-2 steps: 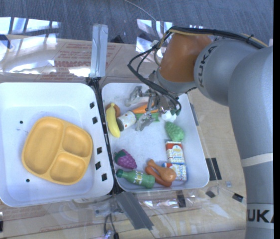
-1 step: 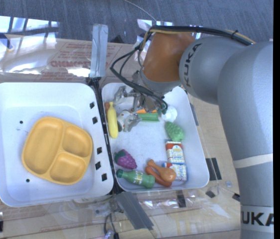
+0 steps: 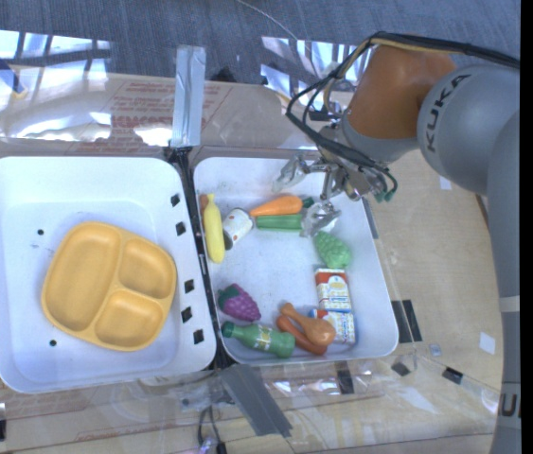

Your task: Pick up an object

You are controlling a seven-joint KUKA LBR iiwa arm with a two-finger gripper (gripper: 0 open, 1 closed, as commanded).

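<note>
The right bin [image 3: 377,282] holds several toy foods. An orange carrot [image 3: 278,206] lies on a green stick-shaped piece [image 3: 281,222] near the bin's far side. My gripper [image 3: 309,195] hangs over the bin's far right corner, just right of the carrot's tip. Its fingers look spread apart, one finger [image 3: 321,218] low beside the carrot and the other up near the rim, with nothing between them. A bumpy green vegetable [image 3: 333,251] lies just below the gripper.
Also in the right bin: a yellow banana [image 3: 214,233], a white cup-like piece [image 3: 237,225], purple grapes [image 3: 239,303], a green bottle [image 3: 259,339], an orange piece [image 3: 306,327] and a labelled carton [image 3: 335,301]. The left bin [image 3: 10,197] holds a yellow divided plate [image 3: 108,284].
</note>
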